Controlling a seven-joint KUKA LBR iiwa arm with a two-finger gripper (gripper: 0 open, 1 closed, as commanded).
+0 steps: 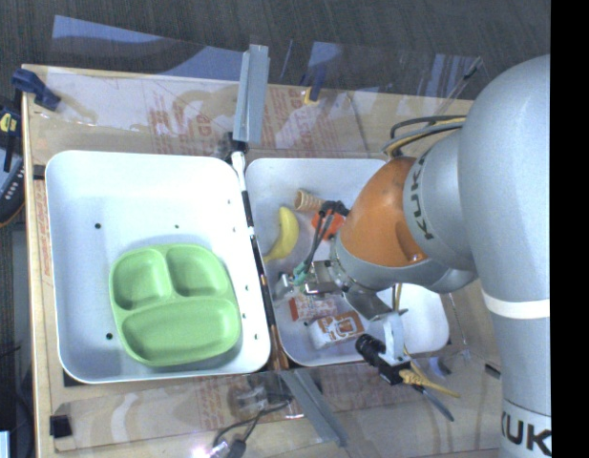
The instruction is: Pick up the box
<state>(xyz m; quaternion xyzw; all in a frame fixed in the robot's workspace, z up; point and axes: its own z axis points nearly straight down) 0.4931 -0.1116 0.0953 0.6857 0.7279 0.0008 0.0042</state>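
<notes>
Orange wrist housing blocked most of the business end, so the gripper could only be placed low in the right bin, roughly where some metal parts peeked out beside the banana; whether it was wide, narrow or clamped on anything couldn't be told. Just below that spot, the box, a small white and reddish-brown carton, was seen lying flat on the bin floor near the front edge, right beside another bit of printed packaging. It didn't look lifted at all, so the pick was judged as not done yet: approach maybe underway, grasp and lift left to do.

Further out in the same bin, a yellow banana was spotted against the left wall, and what looked like an ice cream cone toy above it.

Over in the left bin, a green divided plate with three compartments was sitting toward the front, nothing on it.
</notes>
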